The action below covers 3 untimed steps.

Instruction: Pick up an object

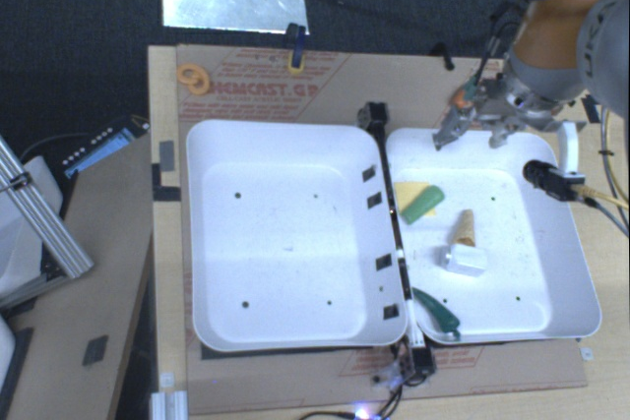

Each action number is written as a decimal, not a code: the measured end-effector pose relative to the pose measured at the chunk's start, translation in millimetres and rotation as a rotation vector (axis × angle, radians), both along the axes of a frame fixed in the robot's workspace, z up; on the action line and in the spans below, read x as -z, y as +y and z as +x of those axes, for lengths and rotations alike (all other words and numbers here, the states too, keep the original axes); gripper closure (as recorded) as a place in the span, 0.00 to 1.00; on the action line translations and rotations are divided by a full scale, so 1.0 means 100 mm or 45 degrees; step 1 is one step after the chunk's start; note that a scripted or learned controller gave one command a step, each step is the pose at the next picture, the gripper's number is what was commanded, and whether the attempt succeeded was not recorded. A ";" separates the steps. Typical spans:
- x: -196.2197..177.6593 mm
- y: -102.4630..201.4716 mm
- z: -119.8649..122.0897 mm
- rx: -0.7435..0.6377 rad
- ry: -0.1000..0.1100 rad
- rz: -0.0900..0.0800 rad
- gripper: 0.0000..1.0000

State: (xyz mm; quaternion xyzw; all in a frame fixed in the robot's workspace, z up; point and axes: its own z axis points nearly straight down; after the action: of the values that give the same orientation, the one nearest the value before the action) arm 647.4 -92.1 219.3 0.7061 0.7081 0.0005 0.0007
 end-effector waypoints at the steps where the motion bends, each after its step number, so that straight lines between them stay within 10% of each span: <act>1: -0.11 0.00 0.01 -0.004 -0.006 0.000 1.00; 2: -1.32 -0.21 0.23 -0.003 -0.019 -0.004 1.00; 3: -1.44 -0.87 0.21 0.008 -0.004 -0.005 1.00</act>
State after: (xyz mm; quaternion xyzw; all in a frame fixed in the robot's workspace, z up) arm 668.1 -179.1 362.8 0.7083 0.7059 0.0002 0.0031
